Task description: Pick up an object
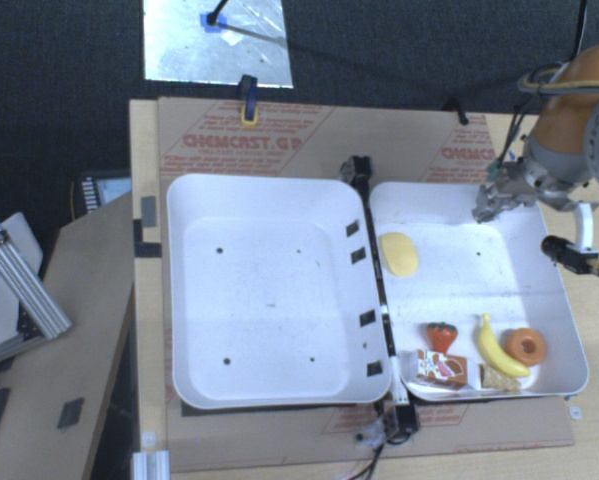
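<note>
The small packet (441, 369) with red print lies closest to the camera, in the near corner of the right bin (539, 268), well apart from the gripper (489, 206) and toward the viewer from it. Just behind the packet sits a strawberry (441, 335). Beside these, a banana (500, 349) lies lengthwise with a tan crumbly piece (499, 377) at its near end, and an orange ring-shaped thing (526, 346) — a doughnut, perhaps — touches the banana's right side. All of this cluster is on the near side of the gripper, none of it in contact with it.

A pale yellow oval (400, 254), lemon-like, rests alone nearer the gripper, to its left and a little toward the camera, beside the divide between the bins.

The gripper hangs over the far edge of the right bin, at the end of the grey arm (569, 148) — whether its fingers are spread or closed cannot be made out. Nothing is seen in its grasp.

The left bin (269, 288) lies further left of the gripper, across the divide.
</note>
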You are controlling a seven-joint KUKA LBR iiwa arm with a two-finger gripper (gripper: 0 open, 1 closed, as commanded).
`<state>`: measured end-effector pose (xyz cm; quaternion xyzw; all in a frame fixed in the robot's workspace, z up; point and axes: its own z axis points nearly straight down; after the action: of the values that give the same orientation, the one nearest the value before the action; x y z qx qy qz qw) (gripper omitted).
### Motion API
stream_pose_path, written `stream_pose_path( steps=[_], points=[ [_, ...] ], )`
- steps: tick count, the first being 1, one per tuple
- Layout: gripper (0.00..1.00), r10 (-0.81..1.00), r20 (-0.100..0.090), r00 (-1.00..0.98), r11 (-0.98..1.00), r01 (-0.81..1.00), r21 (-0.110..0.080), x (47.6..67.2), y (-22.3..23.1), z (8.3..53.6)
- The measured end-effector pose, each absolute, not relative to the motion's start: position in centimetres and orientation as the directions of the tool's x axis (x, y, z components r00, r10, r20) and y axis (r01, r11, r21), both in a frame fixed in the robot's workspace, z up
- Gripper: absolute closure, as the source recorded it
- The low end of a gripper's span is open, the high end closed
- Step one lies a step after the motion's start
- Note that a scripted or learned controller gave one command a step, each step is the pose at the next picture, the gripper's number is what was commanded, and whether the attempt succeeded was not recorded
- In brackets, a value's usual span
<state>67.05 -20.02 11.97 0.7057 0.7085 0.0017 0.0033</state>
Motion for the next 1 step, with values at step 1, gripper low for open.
stream_pose_path(
  steps=[1],
  points=[
    [1.00, 1.000, 0.002, -0.007, 0.007, 1.000, 0.001, 66.92, -14.86, 8.33]
  ],
)
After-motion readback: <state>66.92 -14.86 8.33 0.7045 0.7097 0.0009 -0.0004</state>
